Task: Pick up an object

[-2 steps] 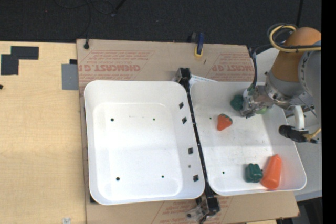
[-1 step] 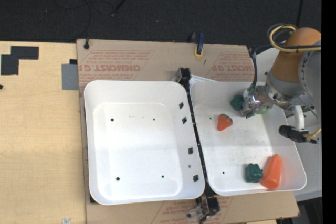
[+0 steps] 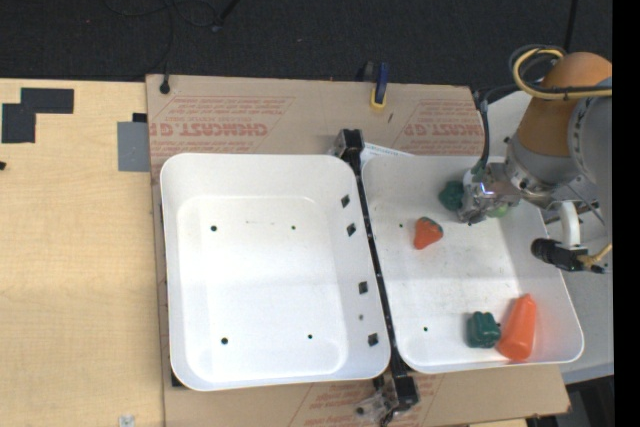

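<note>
While the grey arm (image 3: 585, 140) with its orange band reaches in from the right, its pincer (image 3: 478, 202) sits low over the far part of the right bin (image 3: 560, 355), right at a dark teal object (image 3: 453, 195) that lies against the pincer's left side. Whether the pincer is open or closed cannot be told from this slanted view, since the metal parts at its tip blur together with the teal object; nor can it be told whether that object is between the tips or merely beside them.

Just near and to the left of the pincer, a small red-orange piece (image 3: 427, 233) rests on the bin floor, apart from the teal object. At the near right corner of the same bin, a larger orange carrot-shaped object (image 3: 519, 327) lies tilted against the rim, and a small green object (image 3: 483, 329) sits touching or almost touching its left side.

To the left, the second white bin (image 3: 200, 355) stands side by side with the first, a black divider strip (image 3: 362, 245) running between them from far to near. Both bins rest on a sheet of cardboard (image 3: 260, 120) with red print, held at its far edge by a blue and yellow clamp (image 3: 379, 85). Left of the cardboard the pale wooden desk (image 3: 70, 275) carries a few dark flat patches (image 3: 40, 110) near its far edge.
</note>
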`<action>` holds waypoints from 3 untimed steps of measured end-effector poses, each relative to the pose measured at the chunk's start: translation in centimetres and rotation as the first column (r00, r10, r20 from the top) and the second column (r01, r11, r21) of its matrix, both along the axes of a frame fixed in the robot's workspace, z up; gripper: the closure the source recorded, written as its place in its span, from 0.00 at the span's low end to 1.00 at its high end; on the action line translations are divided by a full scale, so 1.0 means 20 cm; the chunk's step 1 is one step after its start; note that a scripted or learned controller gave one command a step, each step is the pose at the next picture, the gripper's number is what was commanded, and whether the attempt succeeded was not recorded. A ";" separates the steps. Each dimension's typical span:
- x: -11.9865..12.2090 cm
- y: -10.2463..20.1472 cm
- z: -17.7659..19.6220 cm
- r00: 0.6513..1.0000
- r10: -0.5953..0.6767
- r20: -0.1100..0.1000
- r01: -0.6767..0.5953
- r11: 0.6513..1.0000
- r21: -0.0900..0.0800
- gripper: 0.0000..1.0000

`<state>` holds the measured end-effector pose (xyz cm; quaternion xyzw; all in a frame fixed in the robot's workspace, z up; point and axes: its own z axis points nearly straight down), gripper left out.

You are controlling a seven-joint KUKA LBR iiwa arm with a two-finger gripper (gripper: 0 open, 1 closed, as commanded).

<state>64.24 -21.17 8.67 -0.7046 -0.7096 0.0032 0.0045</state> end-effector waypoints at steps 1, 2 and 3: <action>0.00 0.00 0.00 1.000 0.002 0.000 -0.002 1.000 -0.001 1.00; -0.02 0.00 0.00 1.000 -0.004 0.007 0.004 1.000 -0.002 1.00; -0.25 -0.01 0.00 1.000 -0.006 0.005 0.006 1.000 -0.001 1.00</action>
